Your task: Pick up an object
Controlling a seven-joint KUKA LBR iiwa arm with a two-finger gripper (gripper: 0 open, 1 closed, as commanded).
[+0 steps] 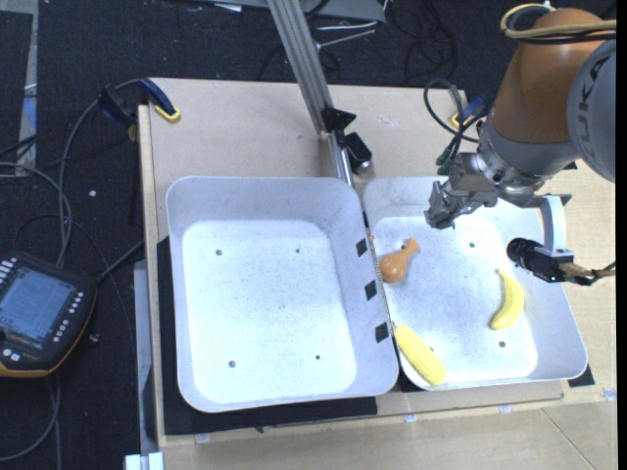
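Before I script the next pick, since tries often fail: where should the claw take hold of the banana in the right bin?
Probably across the middle of the banana, coming straight down. It lies flat on the floor of the right bin, curved, running roughly top to bottom in the view, so the fingers would close across its narrow width, left and right. It lies apart from the corn cob and the orange drumstick toy.

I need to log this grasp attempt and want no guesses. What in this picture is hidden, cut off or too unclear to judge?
- End effector: seen from above in the camera view, dark and small; its own body masks whether it is open or shut.
- Arm: cut off by the right edge.
- Corn cob: its left end meets the bin wall; contact unclear.
- Chicken drumstick and banana: undersides hidden.
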